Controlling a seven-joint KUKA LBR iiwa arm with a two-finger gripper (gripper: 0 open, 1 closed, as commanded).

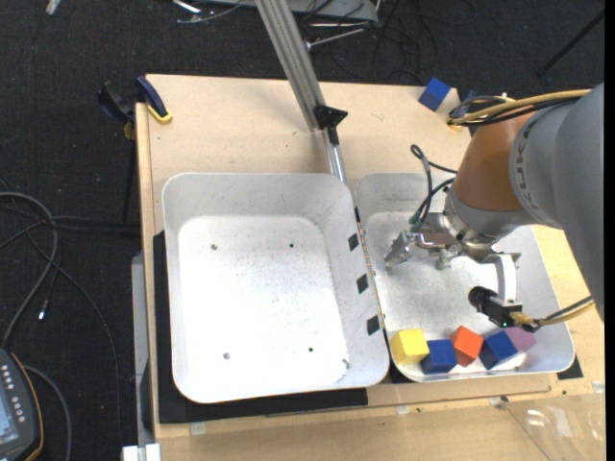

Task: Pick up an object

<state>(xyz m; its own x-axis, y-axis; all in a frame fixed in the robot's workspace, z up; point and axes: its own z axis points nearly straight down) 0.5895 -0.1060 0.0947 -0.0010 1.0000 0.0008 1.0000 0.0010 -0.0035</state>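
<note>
Grey arm [538, 161] hides right bin's [384, 286] far side; gripper [408, 248] spread, pinching nothing.

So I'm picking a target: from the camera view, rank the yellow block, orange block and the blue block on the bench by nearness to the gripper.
From the gripper:
1. Yellow block, right bin's near-left corner.
2. Orange block, farther right in the same row.
3. Blue block, outside the bins, on the bench's far edge.

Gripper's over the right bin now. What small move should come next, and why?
Probably shift the gripper toward the near edge of the right bin, over the yellow block. The blocks cluster there, and the gripper sits above bare bin floor.
</note>
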